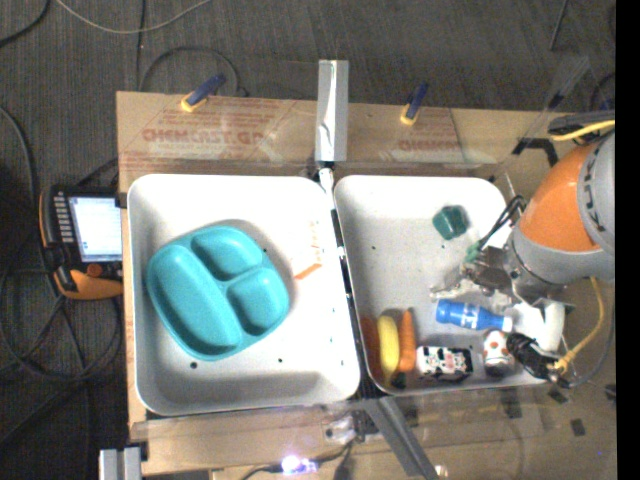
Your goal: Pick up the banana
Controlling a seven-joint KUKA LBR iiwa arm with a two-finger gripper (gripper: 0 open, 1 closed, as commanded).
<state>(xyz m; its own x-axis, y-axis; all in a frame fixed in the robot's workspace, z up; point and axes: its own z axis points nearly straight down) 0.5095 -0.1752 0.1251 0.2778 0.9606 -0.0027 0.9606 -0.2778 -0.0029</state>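
Observation:
The banana (386, 341) is yellow and lies along the front left wall of the right bin (400, 203), tight against an orange carrot (407, 339). My gripper (468, 276) hovers over the middle right of that bin, up and to the right of the banana and apart from it. It sits just above a blue bottle (468, 317). The grey wrist with its orange band (558, 216) comes in from the right.
A teal cup (451, 221) stands at the back of the right bin. A black-and-white item (445, 362) and a red-and-white item (497, 349) lie along its front wall. The left bin (150, 368) holds a teal divided plate (220, 290) and a small orange piece (307, 266).

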